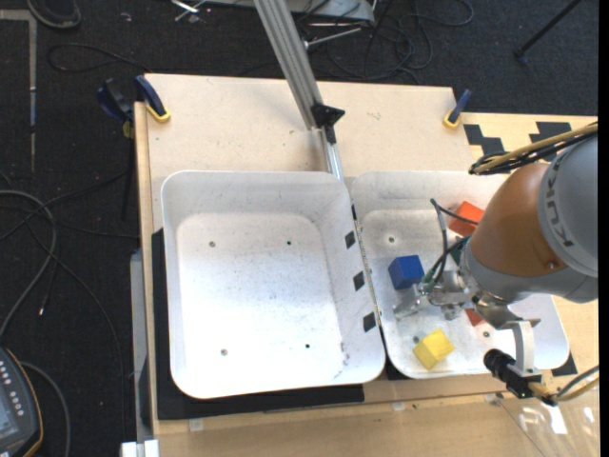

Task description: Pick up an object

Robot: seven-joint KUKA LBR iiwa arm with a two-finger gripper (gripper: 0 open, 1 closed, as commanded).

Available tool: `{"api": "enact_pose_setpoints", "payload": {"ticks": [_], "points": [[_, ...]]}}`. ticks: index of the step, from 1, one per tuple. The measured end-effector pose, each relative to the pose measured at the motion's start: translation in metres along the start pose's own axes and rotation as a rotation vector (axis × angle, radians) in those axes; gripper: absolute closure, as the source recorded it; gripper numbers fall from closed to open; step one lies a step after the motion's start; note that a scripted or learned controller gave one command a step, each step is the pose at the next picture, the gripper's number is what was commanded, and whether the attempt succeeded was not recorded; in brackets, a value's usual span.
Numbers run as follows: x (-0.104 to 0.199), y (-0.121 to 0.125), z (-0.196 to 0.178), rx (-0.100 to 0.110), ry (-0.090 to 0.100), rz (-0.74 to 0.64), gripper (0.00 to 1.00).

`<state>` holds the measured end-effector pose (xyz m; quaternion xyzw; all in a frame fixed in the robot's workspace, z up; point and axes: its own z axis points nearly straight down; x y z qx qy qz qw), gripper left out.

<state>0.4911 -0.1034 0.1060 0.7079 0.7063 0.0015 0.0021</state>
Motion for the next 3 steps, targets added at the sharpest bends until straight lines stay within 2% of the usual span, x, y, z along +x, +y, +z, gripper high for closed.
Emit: {"api": "enact_pose_setpoints", "payload": {"ticks": [1,2,3], "points": [[-0.009,0.044,0.011,0.002,-0.001,-0.005,0.00],[0.000,0.107,0.011,0.000,0.000,-0.008,0.00],[-0.001,0.105,0.001,0.004,-0.001,-0.007,1.00]]}}
